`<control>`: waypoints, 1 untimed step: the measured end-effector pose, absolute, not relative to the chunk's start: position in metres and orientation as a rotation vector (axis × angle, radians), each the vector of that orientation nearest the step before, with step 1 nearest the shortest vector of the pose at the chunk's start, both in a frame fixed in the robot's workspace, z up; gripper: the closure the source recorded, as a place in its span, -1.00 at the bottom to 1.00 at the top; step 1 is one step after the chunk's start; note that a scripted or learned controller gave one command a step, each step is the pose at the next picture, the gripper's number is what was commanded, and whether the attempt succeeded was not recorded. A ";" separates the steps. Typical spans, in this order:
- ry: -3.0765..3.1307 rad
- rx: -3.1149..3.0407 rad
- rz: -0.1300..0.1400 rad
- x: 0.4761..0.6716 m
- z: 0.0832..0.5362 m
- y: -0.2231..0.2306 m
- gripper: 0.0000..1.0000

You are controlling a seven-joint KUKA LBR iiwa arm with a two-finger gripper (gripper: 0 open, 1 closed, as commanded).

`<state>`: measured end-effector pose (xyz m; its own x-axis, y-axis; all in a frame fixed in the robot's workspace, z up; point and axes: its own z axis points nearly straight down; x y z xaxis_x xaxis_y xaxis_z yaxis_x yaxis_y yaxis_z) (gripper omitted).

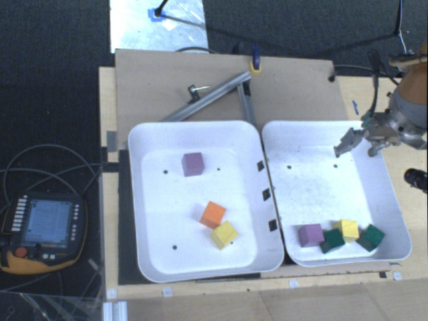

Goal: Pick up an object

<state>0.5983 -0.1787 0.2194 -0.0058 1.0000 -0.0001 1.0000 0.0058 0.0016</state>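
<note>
A grey teach pendant [41, 231] with a lit screen is lying on the dark floor at far left, its cables looping around it. On the bench, the left shallow white bin [144, 179] is holding three small wooden blocks: a purple cube [192, 164] sitting toward the far side, and an orange cube [212, 214] touching a yellow cube [225, 235] nearer the front. The right shallow white bin [388, 192] is carrying four more blocks bunched along its front wall: a second purple cube [310, 234], a dark green cube [332, 240] just beside it, a second yellow cube [349, 229], and another dark green cube [370, 237] at the corner. The two-finger gripper [362, 146] is hanging over the far right part of this bin, its two fingers splayed apart with nothing between them. Every block is lying well apart from the jaws, the front row being the nearest group.
</note>
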 end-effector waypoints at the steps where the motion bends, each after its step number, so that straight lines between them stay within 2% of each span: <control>1: 2.227 2.214 0.001 0.598 0.219 -0.179 -1.00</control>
